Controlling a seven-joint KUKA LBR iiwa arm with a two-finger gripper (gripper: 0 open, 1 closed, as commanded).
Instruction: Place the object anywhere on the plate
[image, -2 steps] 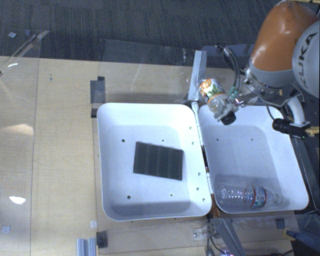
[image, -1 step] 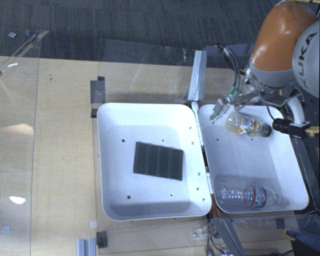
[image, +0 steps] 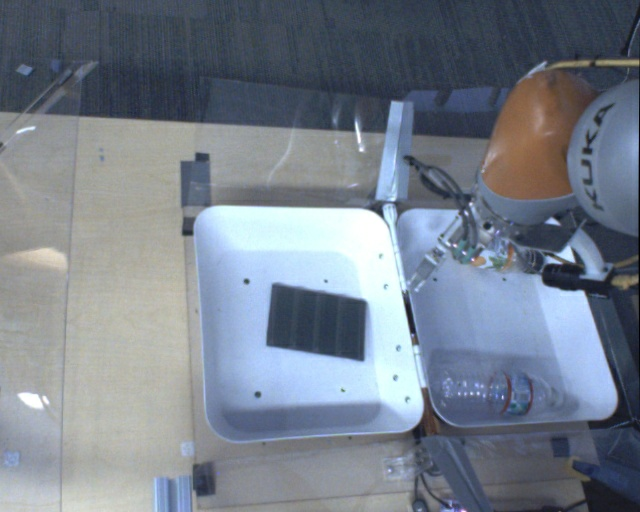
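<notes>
Dark plate (image: 317, 321) left bin (image: 215, 300), bottle (image: 497, 392) right bin (image: 580, 330)

Robotics lab or test cell, not home. Evidence: KUKA-branded industrial arm (image: 560, 140) with exposed cabling, right side; two white bins, left bin (image: 215, 300) and right bin (image: 590, 350), fixed side by side on pale wooden bench (image: 100, 300); clear plastic guard panels (image: 300, 140) around bench edges; dark carpeted floor (image: 250, 40) beyond far side.
</notes>
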